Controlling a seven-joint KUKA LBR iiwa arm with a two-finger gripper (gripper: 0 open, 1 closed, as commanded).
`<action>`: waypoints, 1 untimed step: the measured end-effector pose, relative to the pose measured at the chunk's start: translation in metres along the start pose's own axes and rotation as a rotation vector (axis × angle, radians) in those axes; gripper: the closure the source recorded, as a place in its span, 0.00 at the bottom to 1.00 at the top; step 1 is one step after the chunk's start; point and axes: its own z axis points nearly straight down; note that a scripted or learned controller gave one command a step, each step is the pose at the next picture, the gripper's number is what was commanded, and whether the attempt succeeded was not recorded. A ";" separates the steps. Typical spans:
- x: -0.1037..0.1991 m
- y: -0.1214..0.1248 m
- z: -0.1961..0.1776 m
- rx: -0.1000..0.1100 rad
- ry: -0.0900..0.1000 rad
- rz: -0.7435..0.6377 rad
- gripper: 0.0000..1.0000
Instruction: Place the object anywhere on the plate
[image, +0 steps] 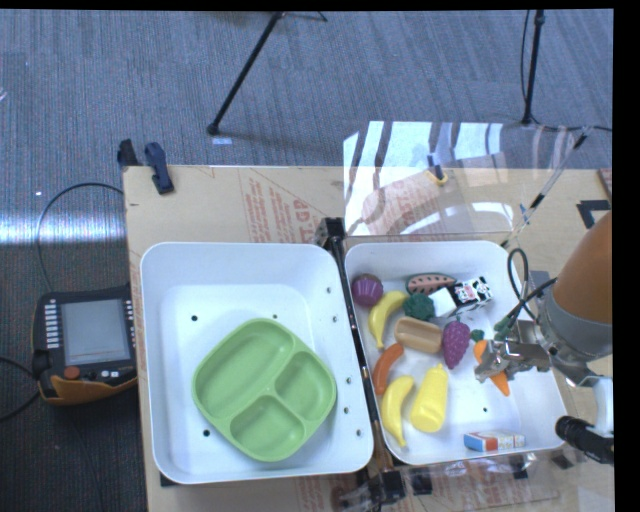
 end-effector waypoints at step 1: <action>0.019 -0.001 -0.171 -0.013 -0.002 0.240 1.00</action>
